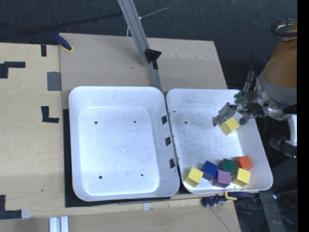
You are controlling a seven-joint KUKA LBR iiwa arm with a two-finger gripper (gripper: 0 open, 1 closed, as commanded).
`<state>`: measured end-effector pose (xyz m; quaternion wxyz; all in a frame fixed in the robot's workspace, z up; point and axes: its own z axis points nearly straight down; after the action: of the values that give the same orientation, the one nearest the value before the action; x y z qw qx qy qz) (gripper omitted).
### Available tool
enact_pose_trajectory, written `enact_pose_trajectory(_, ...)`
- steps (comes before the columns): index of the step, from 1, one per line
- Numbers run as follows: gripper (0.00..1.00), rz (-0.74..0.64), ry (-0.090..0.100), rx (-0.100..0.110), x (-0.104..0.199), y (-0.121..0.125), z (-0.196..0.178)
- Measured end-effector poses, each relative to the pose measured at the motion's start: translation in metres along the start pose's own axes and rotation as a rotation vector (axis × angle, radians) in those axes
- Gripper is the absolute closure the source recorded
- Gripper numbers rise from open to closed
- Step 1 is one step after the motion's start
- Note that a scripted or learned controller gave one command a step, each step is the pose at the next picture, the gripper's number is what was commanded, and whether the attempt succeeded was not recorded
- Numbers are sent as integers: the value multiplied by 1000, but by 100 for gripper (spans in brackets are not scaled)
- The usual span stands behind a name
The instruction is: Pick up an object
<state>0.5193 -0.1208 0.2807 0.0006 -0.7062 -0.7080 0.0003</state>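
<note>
While the left bin lies well off to the left of the jaws with only its speckled white floor showing, the right bin sits directly beneath them. The jaws hang over that bin's upper right part, at the end of the grey arm with its orange band, and a yellow cube sits right at their tips, tilted; it looks to be between them, though the view is too coarse to be sure (so how far apart the jaws stand I cannot tell). Below the jaws, along the bin's near edge, a cluster of cubes is packed together: another yellow cube farthest left, then a blue cube, a purple cube, a green cube, a third yellow cube and an orange cube farthest right. All of it rests on the pale wooden bench.
</note>
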Motion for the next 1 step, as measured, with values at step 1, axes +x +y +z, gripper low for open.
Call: enact_pose_trajectory(1, 0, 0, 0, 0, 0, 0, 0)
